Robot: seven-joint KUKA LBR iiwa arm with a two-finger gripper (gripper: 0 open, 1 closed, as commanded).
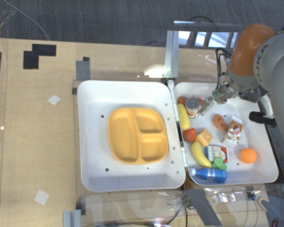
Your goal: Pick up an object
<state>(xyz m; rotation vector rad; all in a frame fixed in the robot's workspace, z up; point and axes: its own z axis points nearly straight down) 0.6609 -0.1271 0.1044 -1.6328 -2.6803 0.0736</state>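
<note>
We see the grey arm with its orange band [250, 48] reaching in from the upper right of the frame, its end effector [207, 105] low over the upper part of the right white bin [267, 145]; we cannot tell whether it is apart or together, and nothing shows clamped in it. Just to its left stands a small grey-topped can with a red label [193, 107], the nearest thing, close beside the tip. Below and right of the tip lies a brown pretzel-shaped toy [220, 122], and next to that a small white and red carton [233, 131]. A yellow corn cob [183, 117] runs along the bin's left wall, with a red tomato [190, 135], a pale orange cheese wedge [204, 137] and a yellow banana [200, 154] below it. Further down the frame sit a printed white box [216, 152], a green piece [219, 164] and a blue bottle [208, 175] lying flat. An orange ball [248, 155] rests at the lower right. In the left white bin [92, 169], centre frame on the pale wooden bench [33, 141], lies a yellow divided plastic tray [137, 135].
</note>
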